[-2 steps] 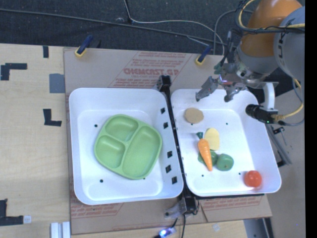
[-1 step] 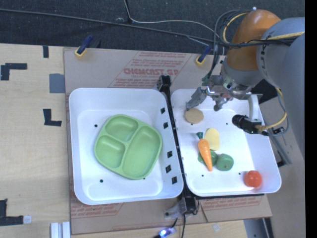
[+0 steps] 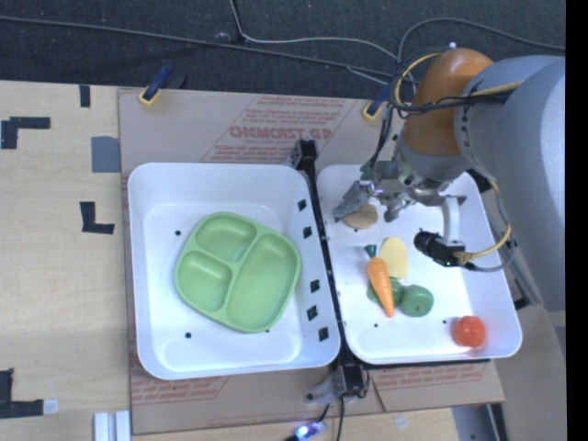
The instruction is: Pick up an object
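Note:
My gripper (image 3: 367, 204) hangs low over the back left part of the right bin (image 3: 487, 343), its fingers spread open. A small tan, bread-like piece (image 3: 364, 217) lies right under and between the fingertips; it rests on the bin floor. Nearer the front lie a pale yellow piece (image 3: 395, 256), an orange carrot (image 3: 380, 286) with a green top, a green round piece (image 3: 417, 299) and a red tomato (image 3: 469, 331).
The left bin (image 3: 147, 200) holds a green divided plate (image 3: 239, 271). A black divider (image 3: 317, 246) runs between the bins. The grey arm with its orange band (image 3: 450, 90) and cables covers the back right of the right bin.

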Tool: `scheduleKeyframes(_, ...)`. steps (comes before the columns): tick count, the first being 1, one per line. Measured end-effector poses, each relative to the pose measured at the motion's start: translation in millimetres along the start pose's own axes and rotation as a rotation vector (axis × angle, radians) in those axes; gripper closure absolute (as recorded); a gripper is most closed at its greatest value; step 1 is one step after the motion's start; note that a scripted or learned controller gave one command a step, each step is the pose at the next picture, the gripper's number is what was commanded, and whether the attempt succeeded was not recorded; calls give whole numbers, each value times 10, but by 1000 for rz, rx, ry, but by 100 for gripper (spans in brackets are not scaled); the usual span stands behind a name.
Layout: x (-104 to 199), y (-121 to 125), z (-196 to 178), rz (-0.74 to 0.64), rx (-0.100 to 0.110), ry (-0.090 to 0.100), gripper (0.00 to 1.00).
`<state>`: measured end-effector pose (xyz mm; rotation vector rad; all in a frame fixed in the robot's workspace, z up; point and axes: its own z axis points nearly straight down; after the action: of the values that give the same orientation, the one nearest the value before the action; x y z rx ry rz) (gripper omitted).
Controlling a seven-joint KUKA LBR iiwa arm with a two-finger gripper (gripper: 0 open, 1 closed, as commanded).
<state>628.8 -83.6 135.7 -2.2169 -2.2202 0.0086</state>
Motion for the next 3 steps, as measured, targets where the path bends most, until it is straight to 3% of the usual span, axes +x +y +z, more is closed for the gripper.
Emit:
scheduleKeyframes(1, -17, 3, 519, 1, -8, -5, 0)
scheduleKeyframes(2, -3, 3, 401, 0, -6, -2, 100)
scheduleKeyframes(3, -101, -3, -128, 1, -10, 0, 100)
